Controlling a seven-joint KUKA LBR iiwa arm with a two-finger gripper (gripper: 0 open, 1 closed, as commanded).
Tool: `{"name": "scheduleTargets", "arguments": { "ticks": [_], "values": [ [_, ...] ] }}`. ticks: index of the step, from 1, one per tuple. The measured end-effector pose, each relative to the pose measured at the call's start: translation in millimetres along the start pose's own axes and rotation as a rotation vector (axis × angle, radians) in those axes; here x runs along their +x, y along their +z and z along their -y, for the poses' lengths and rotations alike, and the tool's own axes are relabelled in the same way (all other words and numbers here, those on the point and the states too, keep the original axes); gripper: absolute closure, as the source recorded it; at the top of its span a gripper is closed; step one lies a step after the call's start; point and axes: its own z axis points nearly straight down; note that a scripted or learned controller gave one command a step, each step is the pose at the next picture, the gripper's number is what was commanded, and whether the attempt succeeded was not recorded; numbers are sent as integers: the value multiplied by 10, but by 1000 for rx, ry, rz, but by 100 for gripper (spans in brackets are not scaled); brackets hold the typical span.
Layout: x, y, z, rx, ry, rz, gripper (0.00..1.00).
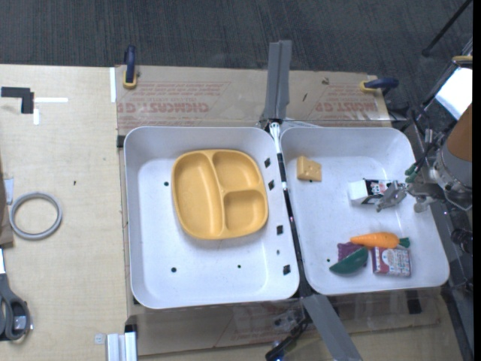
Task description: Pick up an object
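The end effector (391, 195) is hanging over the right bin (331, 277), right of centre in the frame, just beside a small white-and-black object (363, 191); whether it is spread or closed I cannot tell. A tan cheese-like wedge (309, 169) is lying toward the bin's upper left. Along the bin's lower right an orange toy carrot (376, 240) is sitting just above a red-and-white packet (392, 261), with a dark green piece (350, 261) beside them. The left bin (150, 269) is carrying a yellow divided plate (219, 193). A grey tape ring (32, 215) is resting on the worktop (68, 149) at the left edge.
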Motion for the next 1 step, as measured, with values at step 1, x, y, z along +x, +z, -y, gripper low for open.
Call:
{"name": "scheduleTargets", "arguments": {
  "ticks": [1],
  "values": [
    [281,503,537,1,-15,-1,0]
  ]
}}
